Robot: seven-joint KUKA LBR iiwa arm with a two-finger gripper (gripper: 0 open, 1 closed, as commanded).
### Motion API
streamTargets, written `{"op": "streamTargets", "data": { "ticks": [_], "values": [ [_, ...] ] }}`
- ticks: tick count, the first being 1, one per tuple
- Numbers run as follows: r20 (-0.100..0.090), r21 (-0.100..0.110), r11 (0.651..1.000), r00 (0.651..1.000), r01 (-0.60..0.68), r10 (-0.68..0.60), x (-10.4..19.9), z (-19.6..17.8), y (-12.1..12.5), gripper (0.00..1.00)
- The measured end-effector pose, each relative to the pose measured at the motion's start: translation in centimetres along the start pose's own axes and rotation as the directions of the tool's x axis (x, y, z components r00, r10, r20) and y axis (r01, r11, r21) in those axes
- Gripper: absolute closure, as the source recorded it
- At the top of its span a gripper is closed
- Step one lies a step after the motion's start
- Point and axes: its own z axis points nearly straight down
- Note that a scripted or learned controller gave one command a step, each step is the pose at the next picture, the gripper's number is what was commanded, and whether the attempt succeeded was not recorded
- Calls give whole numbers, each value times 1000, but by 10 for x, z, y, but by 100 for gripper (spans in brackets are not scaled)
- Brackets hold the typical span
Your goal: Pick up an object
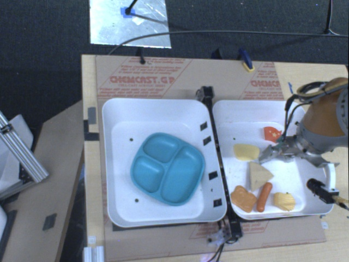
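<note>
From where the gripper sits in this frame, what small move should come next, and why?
Probably a short descent onto the pale wedge: the gripper sits low in the right bin, just above that piece, between the yellow piece and the red piece, nothing visibly held.

Fixed overhead camera, slanted down, both bins [163, 105]

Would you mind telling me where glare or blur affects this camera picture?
Camera view: the foil sheet above the bench glares bright; the white bins look evenly lit, with soft shadows; the pincer near the red piece is slightly blurred; the blue plate is sharp.
</note>
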Motion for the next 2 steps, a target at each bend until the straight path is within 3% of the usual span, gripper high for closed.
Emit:
{"op": "streamTargets", "data": {
  "ticks": [1,2],
  "values": [
    [1,-4,1000,1000,0,0,0,-13,1,100],
    [2,-6,1000,1000,5,-5,-1,-69,13,100]
  ]
}}
